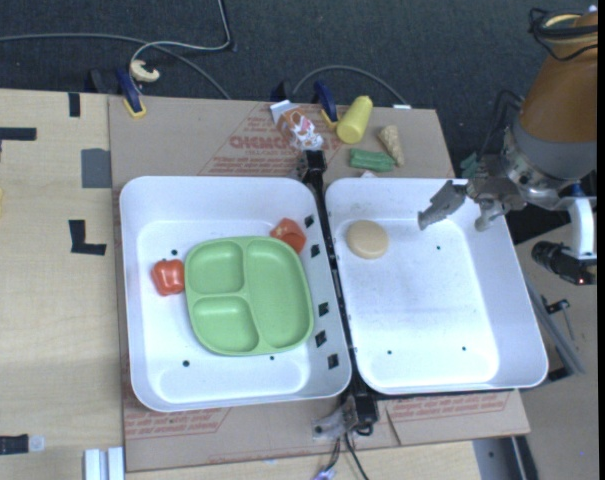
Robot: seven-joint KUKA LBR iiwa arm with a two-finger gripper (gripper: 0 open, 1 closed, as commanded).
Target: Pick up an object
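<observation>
A tan round bun-like object (366,239) lies in the right bin (482,368) near its upper left corner. A green divided plate (249,294) fills the middle of the left bin (152,368), with a red object (168,277) at its left and another red object (290,234) at its upper right. My gripper (460,211) hangs over the upper right part of the right bin, to the right of the bun and apart from it. Its two fingers are spread, with nothing between them.
Behind the bins on the cardboard lie a yellow bottle-like object (355,119), a green piece (371,160), a tan piece (391,144) and a small packet (300,126). Cables run across the dark floor at the back. The arm's body (562,108) stands at the right.
</observation>
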